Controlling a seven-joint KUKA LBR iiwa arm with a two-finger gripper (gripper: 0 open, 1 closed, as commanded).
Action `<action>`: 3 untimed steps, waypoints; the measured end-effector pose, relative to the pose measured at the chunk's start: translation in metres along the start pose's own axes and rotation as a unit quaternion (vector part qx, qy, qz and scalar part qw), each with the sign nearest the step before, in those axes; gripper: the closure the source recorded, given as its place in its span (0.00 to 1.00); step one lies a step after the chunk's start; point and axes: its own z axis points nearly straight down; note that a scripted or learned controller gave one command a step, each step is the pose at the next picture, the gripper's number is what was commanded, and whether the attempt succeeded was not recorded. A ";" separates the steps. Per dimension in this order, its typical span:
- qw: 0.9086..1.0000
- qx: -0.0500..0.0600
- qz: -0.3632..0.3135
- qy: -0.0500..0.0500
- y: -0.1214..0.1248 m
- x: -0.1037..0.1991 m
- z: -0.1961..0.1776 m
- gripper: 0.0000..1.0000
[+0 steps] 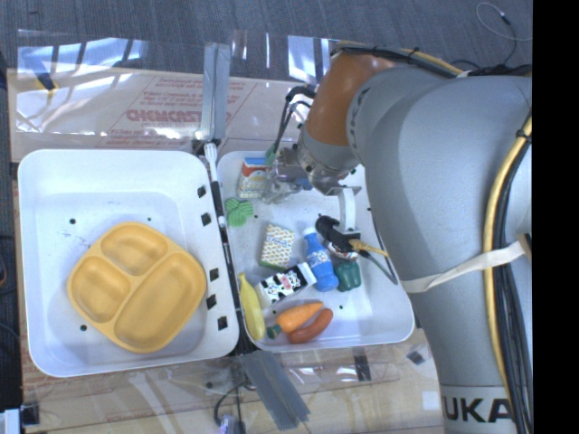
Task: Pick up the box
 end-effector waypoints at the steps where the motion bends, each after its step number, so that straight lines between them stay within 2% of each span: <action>1: 1.000 0.000 -0.006 0.000 -0.027 -0.032 0.000 1.00; 2: 1.000 0.000 -0.006 0.000 -0.027 -0.032 0.000 0.00; 3: 0.995 0.000 -0.098 0.000 -0.082 0.009 0.000 0.00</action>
